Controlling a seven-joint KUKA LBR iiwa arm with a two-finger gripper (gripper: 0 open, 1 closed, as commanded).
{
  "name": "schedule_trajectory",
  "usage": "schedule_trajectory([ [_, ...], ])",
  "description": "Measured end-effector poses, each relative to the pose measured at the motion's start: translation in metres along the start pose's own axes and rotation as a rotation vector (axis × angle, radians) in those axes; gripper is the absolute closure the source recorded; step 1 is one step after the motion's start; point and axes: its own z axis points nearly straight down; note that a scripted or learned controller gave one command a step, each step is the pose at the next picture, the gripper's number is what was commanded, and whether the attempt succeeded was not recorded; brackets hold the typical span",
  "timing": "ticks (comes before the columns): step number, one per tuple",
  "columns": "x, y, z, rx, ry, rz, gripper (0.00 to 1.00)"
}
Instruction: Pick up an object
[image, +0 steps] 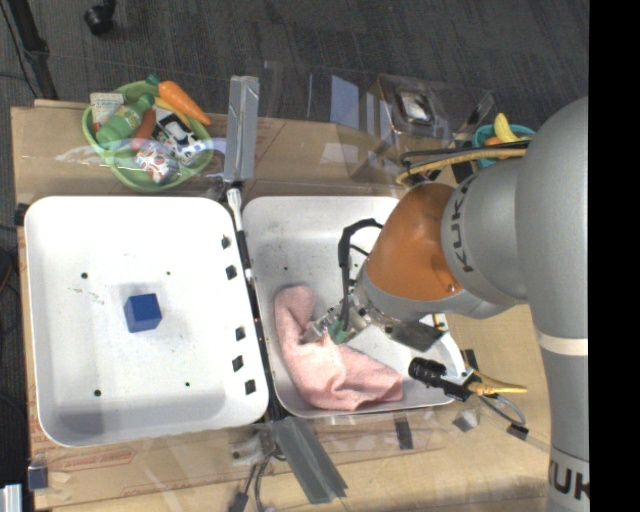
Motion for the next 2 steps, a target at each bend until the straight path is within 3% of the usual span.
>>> schedule_trajectory([
  [1,-0.0002,-0.0001,-0.0001,0.000,-0.001,0.000,0.00],
  [2,-0.0002,-0.0001,-0.0001,0.000,-0.001,0.000,0.00],
])
